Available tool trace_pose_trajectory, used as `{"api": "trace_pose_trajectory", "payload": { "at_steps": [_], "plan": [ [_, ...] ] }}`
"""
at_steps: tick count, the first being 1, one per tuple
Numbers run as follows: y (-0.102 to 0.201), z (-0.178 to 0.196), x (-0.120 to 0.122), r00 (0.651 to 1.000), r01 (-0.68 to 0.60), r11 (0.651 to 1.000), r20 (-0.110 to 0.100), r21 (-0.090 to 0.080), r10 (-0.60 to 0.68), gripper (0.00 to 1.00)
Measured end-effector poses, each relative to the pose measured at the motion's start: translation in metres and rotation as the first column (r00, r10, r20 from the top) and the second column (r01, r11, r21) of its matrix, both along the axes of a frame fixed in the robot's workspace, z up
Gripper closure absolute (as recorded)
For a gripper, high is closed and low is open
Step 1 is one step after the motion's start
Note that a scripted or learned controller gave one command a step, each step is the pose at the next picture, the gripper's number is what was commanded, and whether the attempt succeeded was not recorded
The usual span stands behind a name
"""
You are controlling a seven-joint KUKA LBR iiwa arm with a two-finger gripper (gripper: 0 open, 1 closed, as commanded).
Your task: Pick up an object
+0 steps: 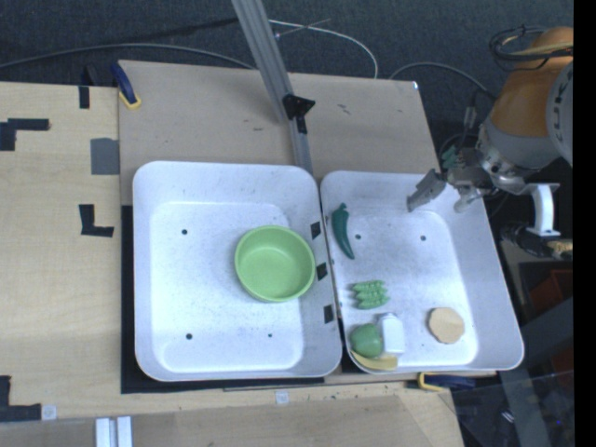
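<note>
My gripper (445, 196) hangs over the far right corner of the right bin (484, 250), open, with nothing between its two fingers. In that bin lie a dark green pepper (342, 230) near the left wall, a light green pea pod (370, 293) in the middle, and a tan round piece (446, 325) at the front right. A green ball (367, 340), a white block (391, 332) and a yellow piece (376, 362) crowd the front left corner. A green bowl (274, 264) sits in the left bin (177, 277).
A grey pole (265, 49) slants across the bench behind the bins. Black clips (323, 270) join the two bins along their shared wall. Cables run over the dark floor at the back.
</note>
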State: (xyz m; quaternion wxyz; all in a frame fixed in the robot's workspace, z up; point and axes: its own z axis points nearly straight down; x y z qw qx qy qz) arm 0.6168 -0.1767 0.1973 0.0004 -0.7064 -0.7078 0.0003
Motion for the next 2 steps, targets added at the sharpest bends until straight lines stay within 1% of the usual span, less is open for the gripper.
{"api": "trace_pose_trajectory", "payload": {
  "at_steps": [1, 2],
  "plan": [
    [0.000, 0.000, 0.000, 1.000, 0.000, 1.000, 0.000, -0.001, 0.000, 0.00],
    [0.000, -0.046, 0.006, 1.000, -0.001, 1.000, -0.005, 0.000, 0.001, 0.00]
  ]
}}
